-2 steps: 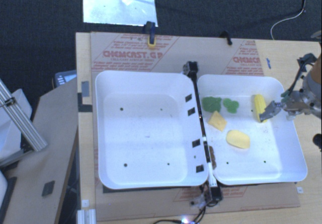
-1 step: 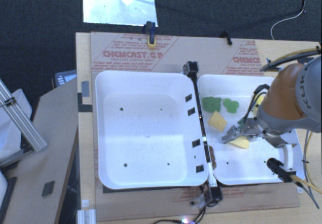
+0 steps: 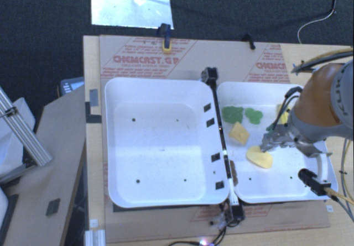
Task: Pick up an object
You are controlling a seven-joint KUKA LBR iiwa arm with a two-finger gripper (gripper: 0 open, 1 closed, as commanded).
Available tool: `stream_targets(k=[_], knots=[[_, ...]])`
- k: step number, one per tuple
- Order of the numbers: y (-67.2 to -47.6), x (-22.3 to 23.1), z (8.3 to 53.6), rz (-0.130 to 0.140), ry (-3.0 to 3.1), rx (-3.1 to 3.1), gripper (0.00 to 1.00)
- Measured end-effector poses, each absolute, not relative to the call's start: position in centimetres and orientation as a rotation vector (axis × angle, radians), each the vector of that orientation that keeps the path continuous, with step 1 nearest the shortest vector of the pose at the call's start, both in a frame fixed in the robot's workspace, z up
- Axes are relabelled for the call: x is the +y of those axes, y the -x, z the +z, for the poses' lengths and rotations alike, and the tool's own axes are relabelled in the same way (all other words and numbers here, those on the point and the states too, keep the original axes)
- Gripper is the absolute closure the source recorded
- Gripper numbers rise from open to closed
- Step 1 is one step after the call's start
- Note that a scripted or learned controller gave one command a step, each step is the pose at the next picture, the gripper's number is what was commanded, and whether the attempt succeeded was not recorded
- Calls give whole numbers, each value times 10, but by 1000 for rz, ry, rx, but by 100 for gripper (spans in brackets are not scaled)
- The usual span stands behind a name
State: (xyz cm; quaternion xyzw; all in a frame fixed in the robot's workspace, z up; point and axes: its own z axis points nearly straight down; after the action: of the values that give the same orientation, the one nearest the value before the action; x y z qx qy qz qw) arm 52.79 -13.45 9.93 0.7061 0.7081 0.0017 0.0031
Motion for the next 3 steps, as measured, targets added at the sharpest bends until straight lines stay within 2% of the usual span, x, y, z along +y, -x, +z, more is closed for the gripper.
stream_targets(k=[1, 2, 3], knots=[[-496, -102, 88, 14, -2212, 2214, 100], [-575, -18, 191, 18, -2199, 2228, 100], [-570, -24, 185, 2, -2217, 2224, 0]])
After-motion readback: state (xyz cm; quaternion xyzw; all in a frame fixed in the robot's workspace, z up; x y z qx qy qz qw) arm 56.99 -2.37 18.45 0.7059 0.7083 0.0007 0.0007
